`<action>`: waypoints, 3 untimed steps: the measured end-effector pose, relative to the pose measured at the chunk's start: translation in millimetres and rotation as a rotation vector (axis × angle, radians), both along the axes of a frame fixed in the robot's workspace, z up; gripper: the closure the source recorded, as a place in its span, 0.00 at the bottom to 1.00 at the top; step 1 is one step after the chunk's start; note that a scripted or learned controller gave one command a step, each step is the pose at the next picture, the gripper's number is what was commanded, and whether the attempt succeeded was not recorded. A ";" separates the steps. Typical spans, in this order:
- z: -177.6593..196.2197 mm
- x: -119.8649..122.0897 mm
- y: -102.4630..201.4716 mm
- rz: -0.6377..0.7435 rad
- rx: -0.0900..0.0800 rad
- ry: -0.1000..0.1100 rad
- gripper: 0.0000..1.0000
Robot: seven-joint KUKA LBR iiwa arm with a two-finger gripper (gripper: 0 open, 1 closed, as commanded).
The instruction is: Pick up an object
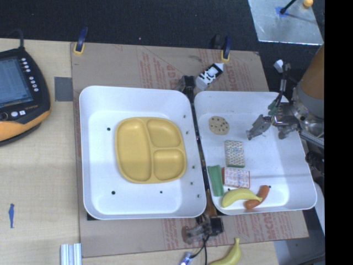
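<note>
2 white bins side by side on the bench. Left bin [99, 197] holds a yellow divided tray [150, 149]. Right bin [287, 197] holds the loose items: a cookie [219, 125] toward the far side, a green-and-white packet [235, 153] mid-bin, a red-patterned packet [236, 178] just below it, a green bar [214, 180] along the left wall, and a banana [239, 196] touching a small red-orange sausage-like piece [258, 197] at the near edge.

The gripper [258, 127] hangs over the far right part of the right bin, reaching in from the right. Fingers look spread, with nothing between them; a shadow on the bin floor beside them suggests it is above the floor, not on it.

Step in hand, as I judge it: approach, before any grasp. No object is lifted yet. Nearest candidates are the cookie, to the gripper's left, and the green-and-white packet, toward the near side.

Next move calls for settling on 1 target, centring the open fingers over it, and descending. The cookie and packets lie flat and low, so fingers could slide over them; the banana offers more height to pinch.
</note>
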State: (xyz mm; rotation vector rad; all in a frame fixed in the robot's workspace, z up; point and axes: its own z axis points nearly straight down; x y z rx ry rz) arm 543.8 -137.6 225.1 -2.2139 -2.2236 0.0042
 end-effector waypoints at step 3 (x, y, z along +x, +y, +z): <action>-32.8 -21.4 90.3 0.003 -0.001 -0.002 1.00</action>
